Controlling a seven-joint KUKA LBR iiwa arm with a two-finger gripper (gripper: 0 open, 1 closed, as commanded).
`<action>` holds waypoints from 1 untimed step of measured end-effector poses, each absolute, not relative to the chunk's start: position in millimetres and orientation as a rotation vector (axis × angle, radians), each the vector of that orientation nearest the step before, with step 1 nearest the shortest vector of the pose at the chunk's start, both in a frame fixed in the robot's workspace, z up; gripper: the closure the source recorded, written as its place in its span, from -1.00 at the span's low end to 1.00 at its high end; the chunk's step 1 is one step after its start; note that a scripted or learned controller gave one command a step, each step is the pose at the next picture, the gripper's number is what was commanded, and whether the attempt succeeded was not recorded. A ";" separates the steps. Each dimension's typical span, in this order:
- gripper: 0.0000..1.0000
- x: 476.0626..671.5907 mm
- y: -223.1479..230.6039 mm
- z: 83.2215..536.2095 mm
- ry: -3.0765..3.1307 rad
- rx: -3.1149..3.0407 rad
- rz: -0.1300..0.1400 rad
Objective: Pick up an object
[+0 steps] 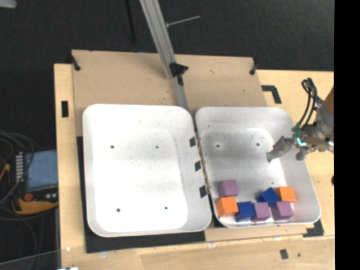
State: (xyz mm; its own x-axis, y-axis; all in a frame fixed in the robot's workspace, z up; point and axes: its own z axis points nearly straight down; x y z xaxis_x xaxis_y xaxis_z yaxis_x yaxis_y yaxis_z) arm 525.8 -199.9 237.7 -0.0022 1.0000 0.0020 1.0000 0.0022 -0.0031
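The gripper [288,149] hovers over the right bin's [242,122] right edge; its grasp cannot be told. Coloured blocks [256,202] cluster at the bin's near side

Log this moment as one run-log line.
gripper: over right bin, upper right | blocks: clustered at bin's near edge | grasp: none seen

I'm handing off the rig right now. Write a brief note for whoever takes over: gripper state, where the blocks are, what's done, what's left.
Gripper: over the right white bin, near its right edge, above the blocks; nothing visibly held.
Blocks: clustered in that bin's near end: two orange cubes, two blue cubes, three purple cubes.
Done: no pick yet.
Left: descend, grasp one cube, lift.
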 end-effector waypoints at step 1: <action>-1.00 526.8 -199.6 239.9 -2.224 -2.219 -0.003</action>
State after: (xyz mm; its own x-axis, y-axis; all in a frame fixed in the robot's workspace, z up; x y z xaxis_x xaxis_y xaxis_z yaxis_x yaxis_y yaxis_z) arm 526.8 -199.6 239.9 -0.0023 1.0000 0.0007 1.0000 0.0023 0.0016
